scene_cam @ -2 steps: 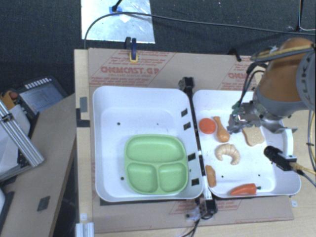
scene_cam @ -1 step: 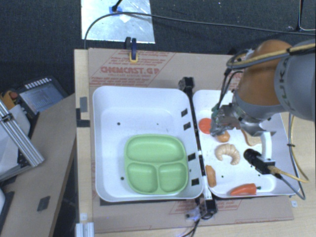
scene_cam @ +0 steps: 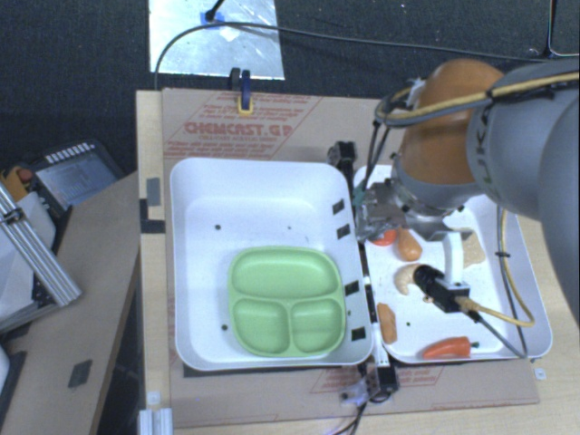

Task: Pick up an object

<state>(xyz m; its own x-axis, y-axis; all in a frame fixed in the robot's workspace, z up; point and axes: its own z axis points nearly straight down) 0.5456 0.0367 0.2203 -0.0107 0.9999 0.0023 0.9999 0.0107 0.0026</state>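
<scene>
- Landmark: I reference all positions to the green plate (scene_cam: 288, 300), a three-compartment dish lying flat in the near half of the left bin (scene_cam: 254, 198).
- The right bin (scene_cam: 412, 329) stands directly right of the plate, across the two bins' adjoining walls.
- The arm (scene_cam: 507, 143) reaches in from the right and hangs over the far half of the right bin, up and to the right of the plate.
- The gripper (scene_cam: 379, 223) sits right of the plate and slightly beyond its far rim, close to the adjoining walls. The wrist body blocks my view of it, so I cannot tell whether it is apart, together or clamped on anything.
- Candidate objects, all in the right bin:
  - A red piece (scene_cam: 388, 237) lies right of the plate's far rim, just below the gripper. I cannot tell whether they touch.
  - An orange piece (scene_cam: 410, 244) lies just beside the red piece, on the side away from the plate.
  - A pale curved piece (scene_cam: 403, 279) lies level with the plate's middle.
  - A small orange piece (scene_cam: 387, 323) lies nearest the plate, level with its two smaller compartments.
  - A red-orange tapered piece (scene_cam: 446, 346) lies level with the plate's near rim, further right.
  - A beige piece (scene_cam: 468, 247) lies furthest right of the plate, partly hidden by the arm.
- I see no object lifted clear of the bin floor.
</scene>
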